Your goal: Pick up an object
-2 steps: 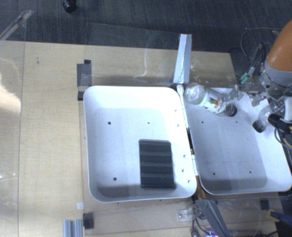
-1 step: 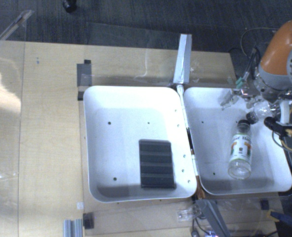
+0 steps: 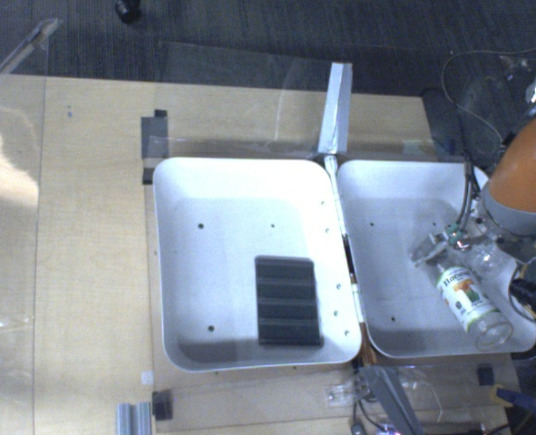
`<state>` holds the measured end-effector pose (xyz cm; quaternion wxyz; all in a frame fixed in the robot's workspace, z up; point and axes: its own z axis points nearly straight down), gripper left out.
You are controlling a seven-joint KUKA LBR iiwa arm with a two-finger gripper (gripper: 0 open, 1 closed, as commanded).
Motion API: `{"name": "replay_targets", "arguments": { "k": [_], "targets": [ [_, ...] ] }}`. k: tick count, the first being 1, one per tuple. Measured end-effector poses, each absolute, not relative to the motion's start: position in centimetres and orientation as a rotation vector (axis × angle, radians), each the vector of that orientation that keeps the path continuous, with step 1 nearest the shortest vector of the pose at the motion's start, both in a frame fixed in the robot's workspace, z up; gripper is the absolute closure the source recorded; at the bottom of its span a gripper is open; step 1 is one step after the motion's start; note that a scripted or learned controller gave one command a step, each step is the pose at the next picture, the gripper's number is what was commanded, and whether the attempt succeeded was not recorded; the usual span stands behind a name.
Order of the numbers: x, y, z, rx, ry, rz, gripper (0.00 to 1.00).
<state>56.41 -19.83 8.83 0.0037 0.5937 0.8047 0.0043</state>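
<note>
A black ribbed rectangular block lies flat in the left bin, toward its near side. A clear plastic bottle with a white, green and orange label lies on its side in the right bin, near the front right corner. My gripper hangs low in the right bin, just above and to the left of the bottle's upper end. It hangs from the grey arm with its orange band. Nothing is visibly held in it.
A metal divider post stands behind the seam between the two bins. Cables and clamps sit at the front edge below the right bin. A clear panel covers the wooden bench at the left.
</note>
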Motion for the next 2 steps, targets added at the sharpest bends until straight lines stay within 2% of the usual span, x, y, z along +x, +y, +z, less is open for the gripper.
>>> {"name": "replay_targets", "arguments": {
  "k": [1, 2],
  "targets": [
    [58.8, -17.6, 8.8, 1.936, 2.461, 0.011, 0.0],
    [59.0, -17.5, 10.0, 1.93, 2.459, 0.018, 1.0]
  ]
}}
